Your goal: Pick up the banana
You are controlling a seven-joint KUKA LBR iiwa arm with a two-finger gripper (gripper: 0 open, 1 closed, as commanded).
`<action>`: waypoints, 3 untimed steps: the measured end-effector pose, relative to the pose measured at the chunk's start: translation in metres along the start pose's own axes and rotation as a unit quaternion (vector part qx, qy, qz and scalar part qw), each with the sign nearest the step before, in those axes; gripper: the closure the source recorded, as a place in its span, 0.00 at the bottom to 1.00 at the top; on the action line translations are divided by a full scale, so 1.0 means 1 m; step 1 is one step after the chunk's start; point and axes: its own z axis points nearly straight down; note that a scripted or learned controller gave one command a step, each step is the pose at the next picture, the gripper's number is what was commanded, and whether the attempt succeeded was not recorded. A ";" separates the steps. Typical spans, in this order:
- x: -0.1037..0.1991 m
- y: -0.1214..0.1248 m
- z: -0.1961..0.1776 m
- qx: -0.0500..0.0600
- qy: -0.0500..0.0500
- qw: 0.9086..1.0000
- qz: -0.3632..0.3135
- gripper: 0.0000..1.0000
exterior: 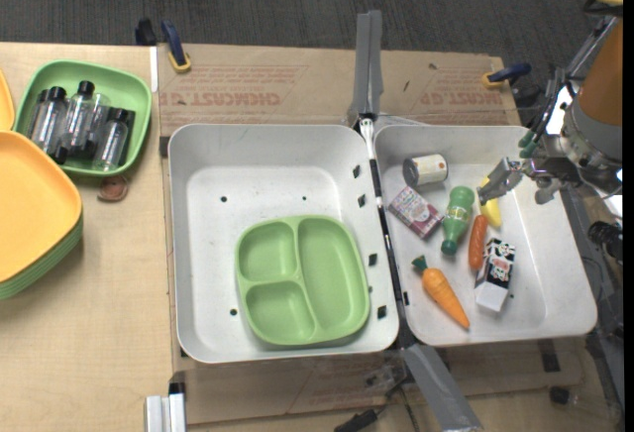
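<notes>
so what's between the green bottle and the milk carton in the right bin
In the camera view, a slim orange-red vegetable lies between the green bottle and the milk carton.

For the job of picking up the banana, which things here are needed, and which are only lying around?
Needed:
- banana, in the right bin
- gripper, just above the banana

Only lying around:
- carrot
- green bottle
- can
- pink packet
- milk carton
- green divided plate, in the left bin
</notes>
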 end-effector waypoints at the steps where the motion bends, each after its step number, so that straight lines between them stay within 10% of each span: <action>1: -0.061 0.041 0.111 -0.002 0.000 0.994 -0.106 0.00; 2: -0.081 0.101 0.158 -0.003 -0.001 0.990 -0.143 0.00; 3: -0.081 0.102 0.148 -0.004 -0.002 0.990 -0.142 1.00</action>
